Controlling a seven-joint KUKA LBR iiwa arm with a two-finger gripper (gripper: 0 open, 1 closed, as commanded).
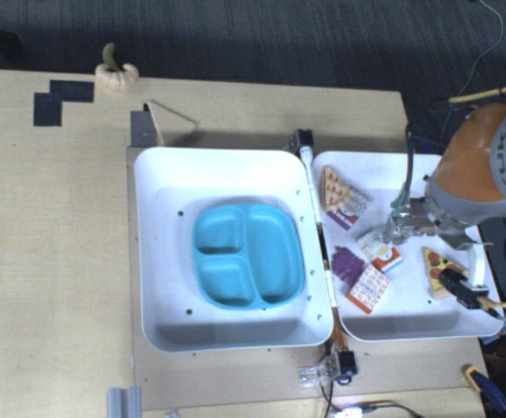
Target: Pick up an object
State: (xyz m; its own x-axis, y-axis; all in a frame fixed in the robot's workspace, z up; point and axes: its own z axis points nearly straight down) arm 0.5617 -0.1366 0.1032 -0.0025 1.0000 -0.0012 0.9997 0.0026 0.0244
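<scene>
The small snack packet (381,255) lies among clutter in the right bin (409,327), so the tool (403,223), grip state unclear, hovers just above it.

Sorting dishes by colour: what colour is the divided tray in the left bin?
Light blue, a plain turquoise, on the divided tray; the camera view shows it clearly.

1 fixed camera looks down from above the bench (52,233) at a slant, far enough back to take in both white bins: the left bin (161,233) near centre, the right bin (392,325) toward the right. Dark floor (235,24) fills the top of the view, and the arm (483,159) enters from the right.
</scene>
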